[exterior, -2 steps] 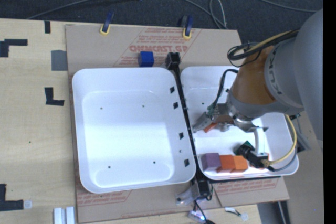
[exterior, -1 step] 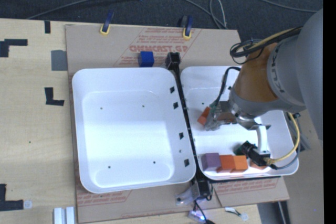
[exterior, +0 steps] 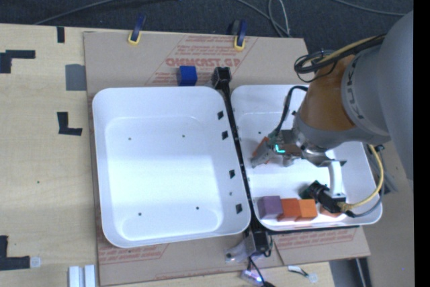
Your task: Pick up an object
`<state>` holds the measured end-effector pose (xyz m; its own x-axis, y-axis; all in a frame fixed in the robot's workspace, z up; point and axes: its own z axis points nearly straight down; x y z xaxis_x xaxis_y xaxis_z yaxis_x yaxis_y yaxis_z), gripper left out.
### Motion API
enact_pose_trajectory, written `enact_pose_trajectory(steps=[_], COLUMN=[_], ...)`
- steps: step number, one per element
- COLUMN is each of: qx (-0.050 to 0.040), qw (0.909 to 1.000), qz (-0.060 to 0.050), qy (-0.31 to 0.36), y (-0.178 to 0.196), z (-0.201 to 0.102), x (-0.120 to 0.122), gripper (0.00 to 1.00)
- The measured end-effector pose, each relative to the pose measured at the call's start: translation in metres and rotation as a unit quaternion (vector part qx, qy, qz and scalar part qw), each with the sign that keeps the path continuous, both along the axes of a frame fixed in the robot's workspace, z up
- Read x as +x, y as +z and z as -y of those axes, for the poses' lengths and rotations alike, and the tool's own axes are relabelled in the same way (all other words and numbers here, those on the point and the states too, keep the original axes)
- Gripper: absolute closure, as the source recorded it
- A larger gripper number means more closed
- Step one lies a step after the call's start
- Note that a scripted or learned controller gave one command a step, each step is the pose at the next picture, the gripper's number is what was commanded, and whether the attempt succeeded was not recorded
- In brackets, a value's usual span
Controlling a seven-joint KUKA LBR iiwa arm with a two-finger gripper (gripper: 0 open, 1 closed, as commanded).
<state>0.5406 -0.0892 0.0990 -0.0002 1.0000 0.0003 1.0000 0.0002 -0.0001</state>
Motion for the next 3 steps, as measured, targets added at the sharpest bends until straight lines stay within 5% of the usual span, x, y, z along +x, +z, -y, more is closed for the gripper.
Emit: enact_pose_trajectory(steps=[1,2,3], qx=[-0.0003,-0.0001,0.0004], qw=[1.0000,1.0000,1.0000], qz=[0.000,0.000,0.004], qy=[0.000,0.000,0.002], y=[-0.011,0.000,0.094], z=[-0.001,0.000,-0.049], x=[0.038,0.038,0.027], gripper=[0.00,1.00,1.00])
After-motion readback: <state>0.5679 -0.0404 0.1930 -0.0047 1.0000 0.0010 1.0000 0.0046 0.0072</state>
